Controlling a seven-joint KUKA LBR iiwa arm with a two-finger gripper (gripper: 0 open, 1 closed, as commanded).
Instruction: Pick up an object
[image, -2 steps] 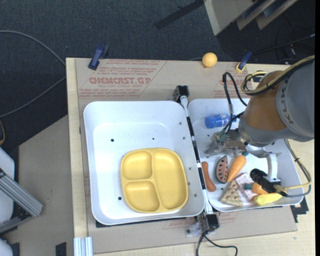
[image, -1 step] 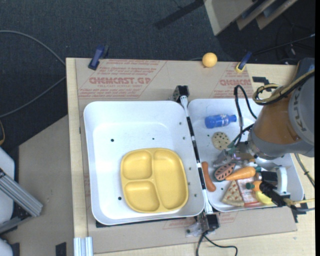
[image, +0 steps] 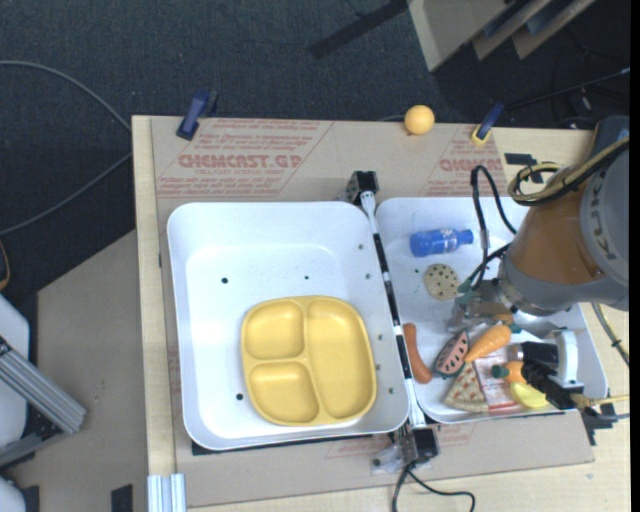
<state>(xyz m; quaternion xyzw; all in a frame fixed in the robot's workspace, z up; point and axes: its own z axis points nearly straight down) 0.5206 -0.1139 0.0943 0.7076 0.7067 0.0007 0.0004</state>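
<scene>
Gripper (image: 478, 312) is low in the right bin (image: 400, 225), near its front edge, w/ the carrot (image: 487, 342) just below it and the pizza slice (image: 470, 388) further front. Cannot tell its state or if it touches anything. Blue bottle (image: 438, 241) lies near back edge; yellow tray (image: 308, 358) in left bin (image: 200, 300).

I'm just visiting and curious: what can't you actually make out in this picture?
- Gripper: too small and cluttered to tell its state.
- Right bin: the arm covers its right side.
- Toy food pile: pieces overlap, so several can't be identified.
</scene>
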